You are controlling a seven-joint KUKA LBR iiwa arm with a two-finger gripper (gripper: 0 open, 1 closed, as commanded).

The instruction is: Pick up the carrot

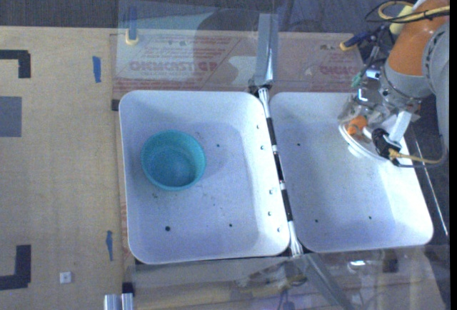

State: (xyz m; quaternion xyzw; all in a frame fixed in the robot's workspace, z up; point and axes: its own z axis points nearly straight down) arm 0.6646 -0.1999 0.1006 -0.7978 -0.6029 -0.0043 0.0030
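Two white bins on a wooden bench (57, 180), end effector (359, 124) over right bin (371, 230), finger state unclear, carrot (355, 127) axis indiscernible.

Grey arm (439, 62) noted, orange band (414, 51) above wrist; black and yellow cables (400, 10) seen looped alongside.

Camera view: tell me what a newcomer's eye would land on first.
The teal bowl stands out, sitting alone in the left bin. Next is the arm's orange band at the upper right, with the end effector low over the right bin's far right part, a bit of orange, perhaps the carrot, beside it.
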